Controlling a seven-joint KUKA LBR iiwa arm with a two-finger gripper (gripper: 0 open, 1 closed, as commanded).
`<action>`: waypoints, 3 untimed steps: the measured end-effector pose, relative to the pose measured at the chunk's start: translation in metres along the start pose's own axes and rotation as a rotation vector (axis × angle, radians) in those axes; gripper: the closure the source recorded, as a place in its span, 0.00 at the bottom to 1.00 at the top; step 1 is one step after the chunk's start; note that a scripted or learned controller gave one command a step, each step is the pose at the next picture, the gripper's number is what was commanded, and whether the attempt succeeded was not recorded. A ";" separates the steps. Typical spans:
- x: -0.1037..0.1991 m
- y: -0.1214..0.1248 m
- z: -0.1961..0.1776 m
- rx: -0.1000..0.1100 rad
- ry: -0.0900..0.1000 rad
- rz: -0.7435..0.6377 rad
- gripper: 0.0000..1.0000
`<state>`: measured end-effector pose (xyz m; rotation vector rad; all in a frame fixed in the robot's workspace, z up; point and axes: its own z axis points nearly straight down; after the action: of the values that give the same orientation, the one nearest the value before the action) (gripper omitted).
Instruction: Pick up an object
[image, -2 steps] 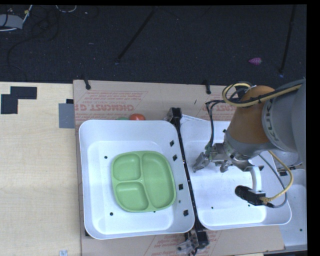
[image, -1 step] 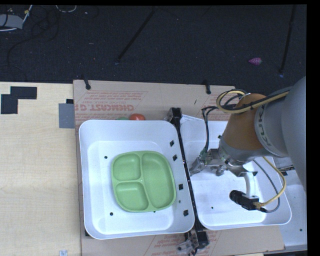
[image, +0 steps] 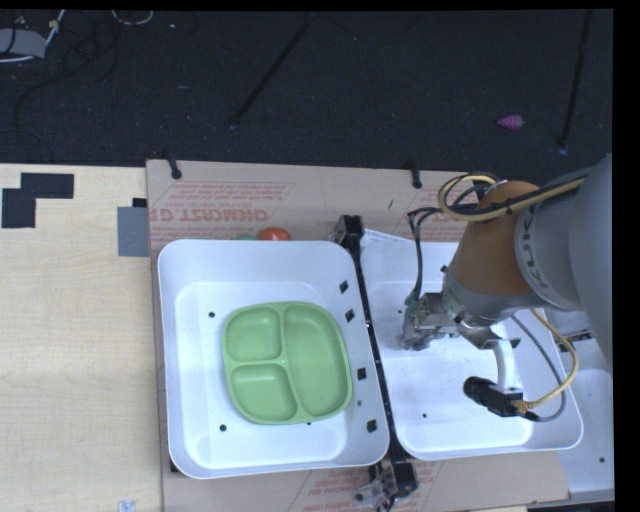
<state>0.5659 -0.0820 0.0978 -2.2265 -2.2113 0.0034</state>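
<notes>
In left bin (image: 190, 290), green plate (image: 287, 362) lengthwise upright

Two shallow white plastic bins: left bin (image: 190, 300), right bin (image: 440, 430). One light green three-compartment plate (image: 287, 362) in the left bin. One small orange-red round object (image: 274, 236) beyond the left bin's far rim.

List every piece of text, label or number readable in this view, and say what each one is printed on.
Red print on the cardboard sheet behind the left bin: upside down and blurred, not readable with certainty.
Red print on the cardboard's front edge: faint and cut off, unreadable.
Dark letters on the grey arm near the orange band: seen at an angle, too partial to read.
The green divided plate and both bins carry no text.
</notes>
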 end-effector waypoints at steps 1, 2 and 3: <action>-0.009 -0.001 -0.060 -0.005 -0.001 0.001 1.00; -0.003 -0.006 -0.118 -0.006 -0.001 -0.007 1.00; -0.004 -0.014 -0.177 -0.006 -0.001 -0.007 1.00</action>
<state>0.5525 -0.0860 0.2744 -2.2226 -2.2225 -0.0021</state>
